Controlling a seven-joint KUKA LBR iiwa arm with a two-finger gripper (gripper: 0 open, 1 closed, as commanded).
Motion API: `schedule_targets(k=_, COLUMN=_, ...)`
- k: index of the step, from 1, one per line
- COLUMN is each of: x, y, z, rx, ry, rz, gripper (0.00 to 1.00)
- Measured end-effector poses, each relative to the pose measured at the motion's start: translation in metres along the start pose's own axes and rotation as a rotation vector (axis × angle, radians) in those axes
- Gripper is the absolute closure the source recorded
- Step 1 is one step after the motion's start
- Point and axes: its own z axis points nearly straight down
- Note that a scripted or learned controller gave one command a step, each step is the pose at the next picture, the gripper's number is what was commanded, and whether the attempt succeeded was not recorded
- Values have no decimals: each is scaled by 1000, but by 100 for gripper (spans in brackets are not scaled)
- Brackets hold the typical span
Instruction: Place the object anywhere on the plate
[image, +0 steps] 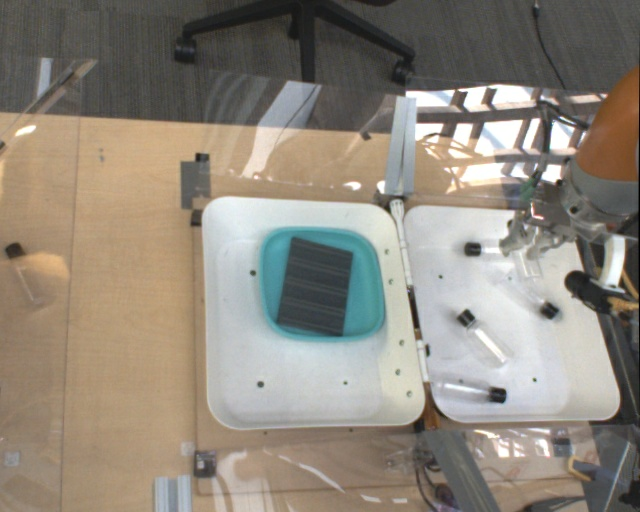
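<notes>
gripper (527, 243) sits low over the upper right part of the right bin (590, 405), fingers slightly apart, and i cannot tell whether anything is between them. 4 clear vials with black caps (478, 336) lie scattered in that bin. teal plate (372, 300) in the left bin (235, 385) carries a dark ribbed block (316, 286)

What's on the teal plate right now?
A dark ribbed rectangular block lies flat on the teal plate, in the left bin. The block covers the plate's centre, so anything beneath it can't be seen.
</notes>
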Motion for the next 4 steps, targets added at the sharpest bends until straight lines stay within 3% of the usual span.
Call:
schedule_targets(k=1, x=48, y=-47, z=38, rx=1, ry=3, rz=-376, gripper=100)
schedule_targets(k=2, x=121, y=-75, z=15, rx=0, ry=3, rz=-532, gripper=100)
schedule_targets(k=3, x=211, y=-107, z=-5, rx=-3, ry=4, rz=-690, gripper=100)
schedule_targets(k=4, x=211, y=-107, z=-5, rx=-3, ry=4, rz=-689, gripper=0)
